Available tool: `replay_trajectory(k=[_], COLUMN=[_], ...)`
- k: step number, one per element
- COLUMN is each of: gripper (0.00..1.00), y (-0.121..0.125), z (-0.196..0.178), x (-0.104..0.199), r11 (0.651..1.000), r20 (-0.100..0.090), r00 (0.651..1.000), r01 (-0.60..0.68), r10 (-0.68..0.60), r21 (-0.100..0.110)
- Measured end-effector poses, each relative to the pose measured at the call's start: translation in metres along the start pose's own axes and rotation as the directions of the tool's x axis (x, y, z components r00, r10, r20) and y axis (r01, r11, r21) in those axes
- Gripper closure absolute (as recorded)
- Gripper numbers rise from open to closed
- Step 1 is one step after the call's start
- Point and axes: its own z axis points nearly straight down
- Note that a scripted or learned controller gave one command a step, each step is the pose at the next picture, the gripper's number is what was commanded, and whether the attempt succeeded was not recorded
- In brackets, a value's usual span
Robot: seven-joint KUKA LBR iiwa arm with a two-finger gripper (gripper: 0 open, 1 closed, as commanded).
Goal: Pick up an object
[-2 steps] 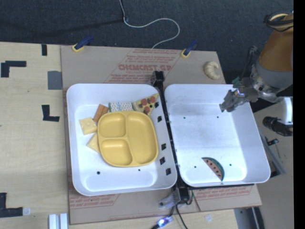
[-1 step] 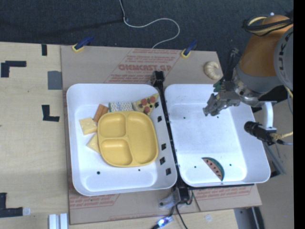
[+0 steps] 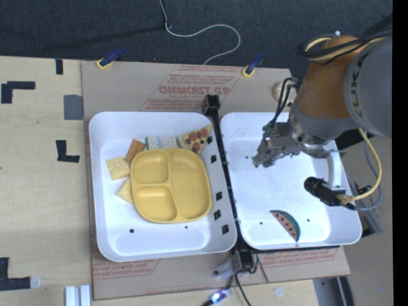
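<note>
While nothing lifted as yet: pick-up judged not begun.
Claw (image 3: 263,156) poised over bare floor of right bin (image 3: 344,234), finger spread impossible to tell. Watermelon slice (image 3: 286,224) lying flat near front wall, apart from claw. Yellow divided plate (image 3: 171,185) and crackers (image 3: 118,168) untouched in left bin (image 3: 108,234).

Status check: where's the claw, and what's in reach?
Claw over right bin, nothing visibly held. Watermelon slice lies near that bin's front edge. Yellow divided plate sits in left bin. Path looks clear.
</note>
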Motion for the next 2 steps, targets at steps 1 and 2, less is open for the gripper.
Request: replay_trajectory(k=[1,2], gripper=[1.00,1.00], y=[-0.025,-0.017], z=[0.004,-0.015], x=[0.050,0.057], r11=[1.000,1.000], r20=[0.000,0.001], r00=[1.000,1.000], r01=[0.000,-0.003], r10=[0.000,0.003], r21=[0.001,-0.004])
